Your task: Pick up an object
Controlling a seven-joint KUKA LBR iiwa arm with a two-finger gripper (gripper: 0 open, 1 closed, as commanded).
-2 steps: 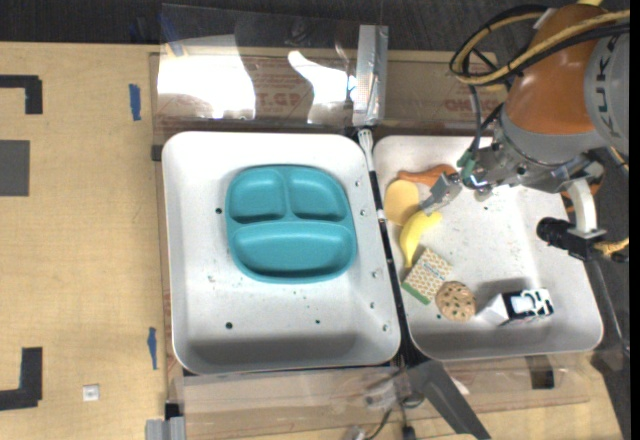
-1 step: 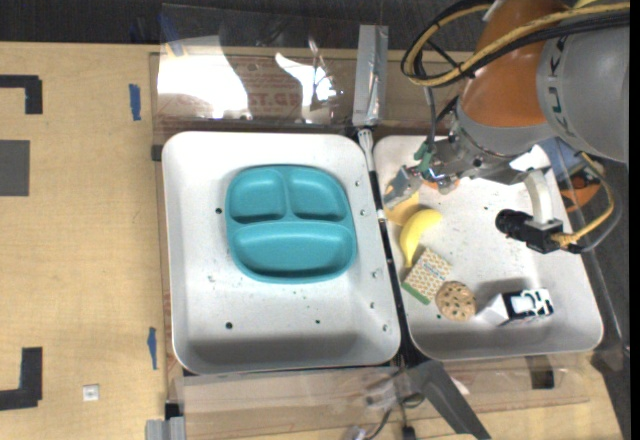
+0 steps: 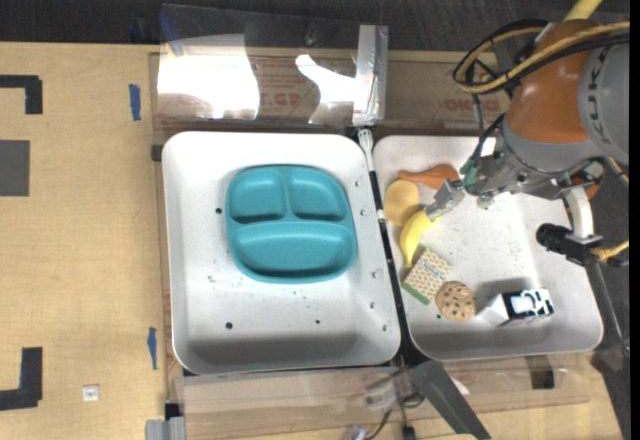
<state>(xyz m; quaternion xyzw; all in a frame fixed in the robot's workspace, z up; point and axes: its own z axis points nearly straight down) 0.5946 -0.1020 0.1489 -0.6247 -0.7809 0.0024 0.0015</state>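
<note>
- Camera view puts the gripper low over the right bin, with the grey arm reaching in from that bin's far right corner.
- Nothing sits between the tips as far as I can see, so by my reading the pick is not yet made; the closing and the lift both remain.
- Whether the pincer is spread or closed I cannot tell: its tips are small and blur into the items beneath them.
- Likeliest target is the banana, lying just beside the right bin's left wall, directly below the tips and perhaps touching them.
- Its long axis runs from near the tips down towards the bin's front-left, with a slight curve; which end carries the stem is too small to make out.
- Also in the right bin: a yellow round fruit and an orange piece behind the banana, a cracker and cookie in front of it, and a black-and-white item towards the front right.
- Left of the right bin, the other bin holds a teal divided plate.
</note>
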